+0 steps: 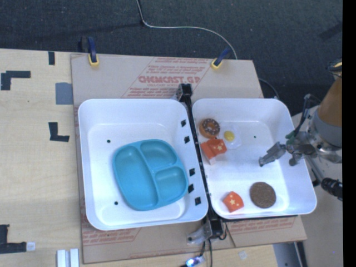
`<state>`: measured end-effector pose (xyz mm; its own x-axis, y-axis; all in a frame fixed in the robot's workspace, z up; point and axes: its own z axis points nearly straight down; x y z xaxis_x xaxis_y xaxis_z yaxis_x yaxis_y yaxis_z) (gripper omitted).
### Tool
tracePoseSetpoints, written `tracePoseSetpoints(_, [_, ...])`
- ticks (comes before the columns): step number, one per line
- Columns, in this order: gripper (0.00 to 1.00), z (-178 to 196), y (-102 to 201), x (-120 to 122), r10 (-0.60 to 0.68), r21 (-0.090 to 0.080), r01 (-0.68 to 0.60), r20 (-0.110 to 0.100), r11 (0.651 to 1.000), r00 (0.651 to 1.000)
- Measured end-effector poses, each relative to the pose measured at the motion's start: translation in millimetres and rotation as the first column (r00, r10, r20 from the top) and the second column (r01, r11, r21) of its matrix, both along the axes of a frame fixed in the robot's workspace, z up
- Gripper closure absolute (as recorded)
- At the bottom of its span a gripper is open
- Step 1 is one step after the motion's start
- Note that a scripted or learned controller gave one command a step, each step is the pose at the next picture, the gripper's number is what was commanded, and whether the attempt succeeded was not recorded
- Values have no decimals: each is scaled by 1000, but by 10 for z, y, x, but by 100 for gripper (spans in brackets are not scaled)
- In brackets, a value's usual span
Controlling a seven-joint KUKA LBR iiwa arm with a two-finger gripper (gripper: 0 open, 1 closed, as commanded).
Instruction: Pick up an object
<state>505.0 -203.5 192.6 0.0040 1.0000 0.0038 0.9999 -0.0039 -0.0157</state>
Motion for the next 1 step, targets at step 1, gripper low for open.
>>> tracePoseSetpoints(1, [0, 77, 6, 33, 5, -3, -5, 13, 1000, 1000])
